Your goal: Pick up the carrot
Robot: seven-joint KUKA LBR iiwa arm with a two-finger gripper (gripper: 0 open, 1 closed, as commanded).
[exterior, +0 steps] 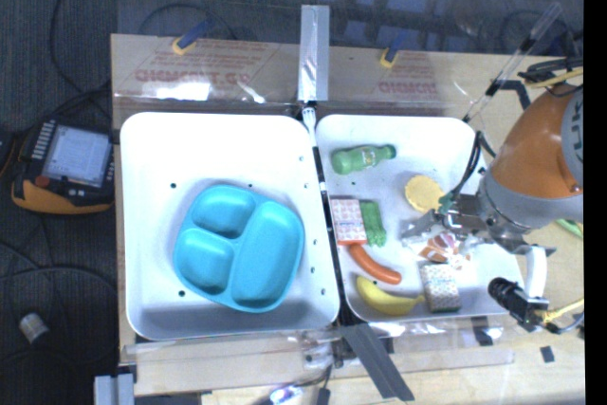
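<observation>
One carrot [374,265] in my right bin [465,133], left of tool [444,232]; tool grip unreadable. One banana [387,297] beside carrot.

carrot [373,263] | orange-red, long and thin | lying flat, slanted, its lower end pointing to the table's right front corner | in the right bin [465,130], near its left wall and front edge
</observation>
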